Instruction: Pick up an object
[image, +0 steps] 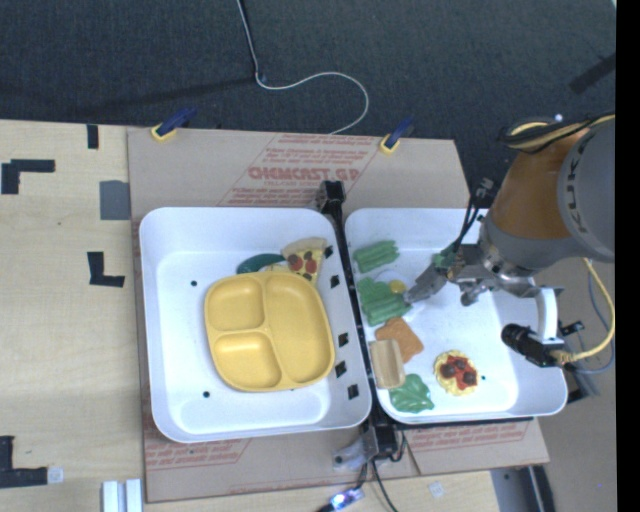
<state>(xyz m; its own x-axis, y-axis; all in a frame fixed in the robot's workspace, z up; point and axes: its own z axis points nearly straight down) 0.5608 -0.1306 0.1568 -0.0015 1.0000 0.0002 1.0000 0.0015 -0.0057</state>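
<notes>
We note red printed lettering on the brown cardboard sheet (300, 170) under the bins; it is partly legible at best, and we cannot read it with confidence. No other writing can be made out.

The two-finger gripper (418, 287) sits low in the right white bin (500, 395), toward that bin's 9 o'clock side, its dark fingers pointing at the toy food there. We cannot tell whether they stand wide or narrow, and we see nothing clearly held between them. The grey arm with its orange band (530, 195) enters from 3 o'clock.

Just beside the tip, at its 9 o'clock, lies a green ridged plastic piece (380, 298); a second green ridged piece (376, 256) lies at its 11 o'clock. Below these we find an orange flat piece (402, 335), a tan bread-like block (387, 363), a green leafy piece (412, 397) and a small yellow round with red topping (457, 371), all close together.

The left white bin (170, 300) holds a yellow divided plastic plate (268, 330). At the plate's 12 o'clock rim a toy pizza slice (307, 256) and a dark green piece (258, 264) lie partly hidden behind it.

A white cable (300, 80) loops over the dark floor at 12 o'clock.
</notes>
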